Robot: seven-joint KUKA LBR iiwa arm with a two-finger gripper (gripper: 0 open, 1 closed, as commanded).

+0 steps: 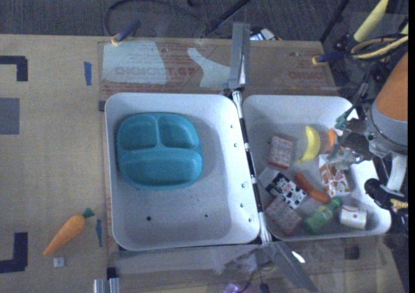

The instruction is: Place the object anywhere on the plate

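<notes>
The bench [52,155], a tan board, carries two shallow white bins side by side. The left bin [214,220] holds a teal plate [159,149] with three compartments, lying flat in the half of that bin farther from the camera. Taking the plate as landmark, the right bin [259,117] lies just to its right, past the shared rim, and holds all the small things. The grey arm [392,117] with its orange band reaches in over that bin's far right edge, well apart from the plate. Its end effector [342,149] sits low among the items; how far it is open, or whether it grips anything, cannot be told at this blur. Right of the plate lie a small brown carton [281,150], a yellow banana [311,143], a black-and-white box [288,189], an orange carrot-like stick [311,188], a green bottle [322,216] and what may be a white cup [353,217]. Outside the bins, below and left of the plate, a toy carrot [65,233] lies on the bench
</notes>
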